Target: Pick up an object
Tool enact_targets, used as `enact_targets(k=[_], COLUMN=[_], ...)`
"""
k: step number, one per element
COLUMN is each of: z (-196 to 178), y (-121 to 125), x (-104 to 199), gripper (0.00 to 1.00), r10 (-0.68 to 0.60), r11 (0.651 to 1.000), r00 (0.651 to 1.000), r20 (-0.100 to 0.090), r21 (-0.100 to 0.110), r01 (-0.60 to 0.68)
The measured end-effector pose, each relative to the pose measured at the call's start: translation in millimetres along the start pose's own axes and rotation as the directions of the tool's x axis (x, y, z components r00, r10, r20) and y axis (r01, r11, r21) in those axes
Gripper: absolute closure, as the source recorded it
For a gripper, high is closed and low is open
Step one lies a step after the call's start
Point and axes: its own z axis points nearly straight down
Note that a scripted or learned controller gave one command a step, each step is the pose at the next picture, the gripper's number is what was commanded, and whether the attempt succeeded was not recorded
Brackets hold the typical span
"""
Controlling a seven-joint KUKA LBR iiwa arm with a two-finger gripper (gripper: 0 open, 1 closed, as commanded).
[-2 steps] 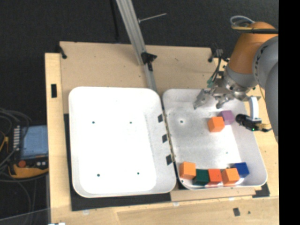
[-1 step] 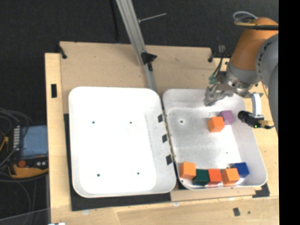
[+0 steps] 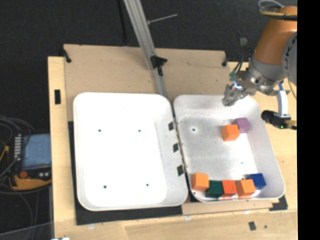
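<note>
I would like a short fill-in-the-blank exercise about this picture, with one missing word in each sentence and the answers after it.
1. All the blocks lie in the ____ bin of the camera view.
2. The block touching the purple block is ____.
3. In the row along the near wall, the green block sits between two ____ blocks.
4. The gripper hovers over the right bin's ____ edge.

Answers: right; orange; orange; far
</note>
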Motion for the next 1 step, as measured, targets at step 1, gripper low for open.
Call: enact_targets(k=[1], z=[-2.7], y=[0.9], x=[-0.2], gripper=[1.00], r10=[-0.002], r11=[1.000], r00=[1.000], r20=[-0.001], r21=[0.003], r01=[0.002])
